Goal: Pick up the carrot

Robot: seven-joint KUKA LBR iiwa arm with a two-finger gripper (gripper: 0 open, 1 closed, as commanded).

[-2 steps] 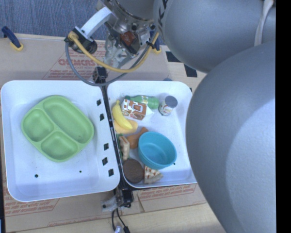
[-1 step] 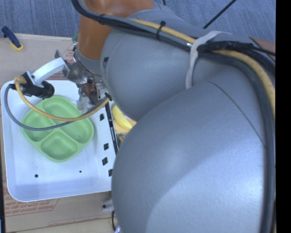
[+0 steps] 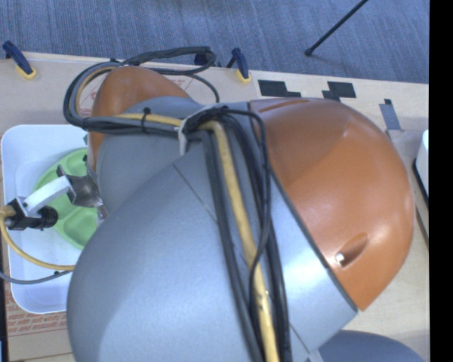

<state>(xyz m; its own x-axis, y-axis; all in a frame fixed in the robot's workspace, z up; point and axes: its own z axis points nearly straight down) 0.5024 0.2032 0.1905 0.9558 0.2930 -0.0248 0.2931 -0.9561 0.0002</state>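
Blue carpet (image 3: pixel 136 13) behind bench (image 3: pixel 408 277); arm (image 3: pixel 234 232) over white bin (image 3: pixel 15 149).

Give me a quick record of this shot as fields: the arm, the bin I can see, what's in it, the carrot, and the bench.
arm: grey and orange body reaching over the bench, covering most of the view
cables: black and yellow bundle running along the arm
bin: white bin at left, partly covered by the arm
bin contents: a green object, partly hidden
carrot: cannot tell where
bench: tan surface with blue clamps on the far edge
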